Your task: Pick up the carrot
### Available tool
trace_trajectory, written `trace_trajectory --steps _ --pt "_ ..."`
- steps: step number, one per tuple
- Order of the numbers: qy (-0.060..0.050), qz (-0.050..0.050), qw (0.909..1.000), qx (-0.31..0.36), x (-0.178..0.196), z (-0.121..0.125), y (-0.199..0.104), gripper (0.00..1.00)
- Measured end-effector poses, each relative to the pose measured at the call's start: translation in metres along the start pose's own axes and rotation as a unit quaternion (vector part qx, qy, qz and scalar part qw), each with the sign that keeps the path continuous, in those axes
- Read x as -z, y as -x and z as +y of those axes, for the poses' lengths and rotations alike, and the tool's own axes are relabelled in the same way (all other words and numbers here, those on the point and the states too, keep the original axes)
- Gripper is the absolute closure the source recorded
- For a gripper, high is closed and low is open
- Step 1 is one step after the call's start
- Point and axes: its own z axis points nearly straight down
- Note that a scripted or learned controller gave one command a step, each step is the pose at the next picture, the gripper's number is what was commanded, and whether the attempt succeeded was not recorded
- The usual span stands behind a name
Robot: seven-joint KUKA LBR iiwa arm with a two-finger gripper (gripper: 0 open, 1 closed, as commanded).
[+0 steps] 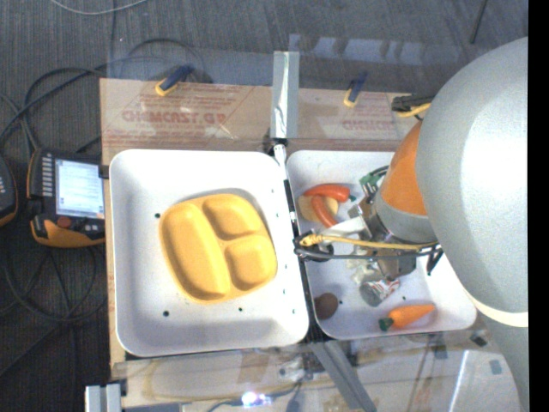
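Carrot [410, 317], small orange toy with green stub, near right bin [446, 320] corner, looks light, stiff, slick; grasp mid-body.

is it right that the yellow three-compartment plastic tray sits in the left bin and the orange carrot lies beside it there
Not quite. The camera view shows the yellow three-compartment plastic tray in the left white bin, but the orange carrot lies in the right white bin, near its front edge.

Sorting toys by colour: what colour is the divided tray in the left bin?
Yellow: the tray shows plainly in the camera view.
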Motion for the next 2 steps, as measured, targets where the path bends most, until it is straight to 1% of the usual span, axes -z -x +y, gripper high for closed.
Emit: trace_trajectory --steps 1,2 --pt "0.0 -0.001 0.9996 0.027 0.0 0.05 0.011 1.0" --pt "-0.002 0.0 1.0 0.001 -0.001 0.008 0.002 1.0"
